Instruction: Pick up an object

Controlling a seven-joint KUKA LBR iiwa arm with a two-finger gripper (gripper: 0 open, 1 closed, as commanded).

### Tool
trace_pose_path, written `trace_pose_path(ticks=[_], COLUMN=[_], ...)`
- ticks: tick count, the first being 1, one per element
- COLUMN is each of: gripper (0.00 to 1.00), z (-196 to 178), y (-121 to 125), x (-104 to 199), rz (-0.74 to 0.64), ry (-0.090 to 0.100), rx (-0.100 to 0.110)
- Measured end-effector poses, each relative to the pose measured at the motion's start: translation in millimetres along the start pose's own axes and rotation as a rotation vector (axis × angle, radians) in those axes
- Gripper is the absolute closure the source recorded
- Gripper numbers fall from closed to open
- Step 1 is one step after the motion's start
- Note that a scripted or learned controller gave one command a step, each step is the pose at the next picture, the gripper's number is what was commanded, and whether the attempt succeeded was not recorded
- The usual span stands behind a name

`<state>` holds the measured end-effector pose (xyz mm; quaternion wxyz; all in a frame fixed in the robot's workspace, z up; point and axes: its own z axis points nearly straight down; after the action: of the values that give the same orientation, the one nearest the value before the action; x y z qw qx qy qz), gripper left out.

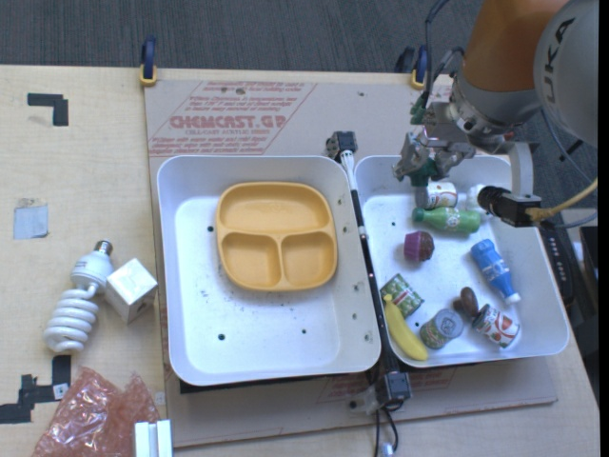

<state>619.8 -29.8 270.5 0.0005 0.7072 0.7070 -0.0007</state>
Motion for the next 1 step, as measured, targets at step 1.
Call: trace_pose_path(ticks=[1], gripper=[1.00], z=[4.8], y=[11.1], x=[56.9], rz=[-0.002], ry=[0.000], rx=[0.000])
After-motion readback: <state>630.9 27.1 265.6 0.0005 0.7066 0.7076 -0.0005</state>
